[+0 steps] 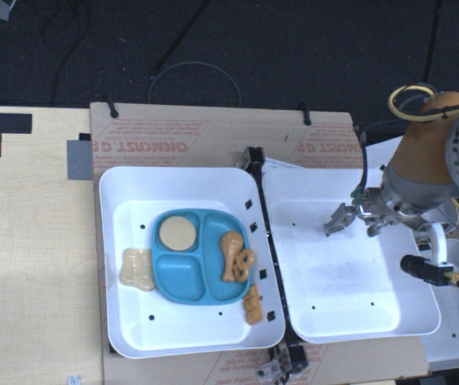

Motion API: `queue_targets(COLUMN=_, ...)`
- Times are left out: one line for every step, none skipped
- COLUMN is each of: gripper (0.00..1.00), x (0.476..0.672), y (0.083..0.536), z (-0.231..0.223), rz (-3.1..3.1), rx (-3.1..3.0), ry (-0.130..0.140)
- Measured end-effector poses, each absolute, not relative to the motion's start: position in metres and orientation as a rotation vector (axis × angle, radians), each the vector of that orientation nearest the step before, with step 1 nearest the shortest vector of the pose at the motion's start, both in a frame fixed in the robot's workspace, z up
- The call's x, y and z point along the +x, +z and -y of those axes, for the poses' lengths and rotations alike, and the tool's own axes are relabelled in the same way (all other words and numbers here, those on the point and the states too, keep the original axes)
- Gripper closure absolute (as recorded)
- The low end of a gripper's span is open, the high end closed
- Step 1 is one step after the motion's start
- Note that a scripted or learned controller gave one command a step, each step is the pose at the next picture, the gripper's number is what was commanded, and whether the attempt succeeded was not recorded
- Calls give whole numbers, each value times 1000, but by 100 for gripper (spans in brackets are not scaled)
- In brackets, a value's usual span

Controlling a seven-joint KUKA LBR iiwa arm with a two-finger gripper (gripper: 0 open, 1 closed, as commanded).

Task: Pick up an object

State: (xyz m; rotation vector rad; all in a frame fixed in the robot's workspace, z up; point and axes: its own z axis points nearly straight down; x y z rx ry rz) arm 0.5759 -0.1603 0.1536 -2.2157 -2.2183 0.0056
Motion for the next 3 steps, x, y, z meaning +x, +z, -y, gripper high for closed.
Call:
queue_targets(gripper=0, x=571, y=109, z=161, rz=2217, rx=-2217, ry=6)
queue_targets(gripper=0, x=570, y=86, z=159, rz=2217, rx=-2219, ry=4)
queue_targets(gripper=100, x=571, y=98, z=160, rz=2216, rx=-2223, ry=3)
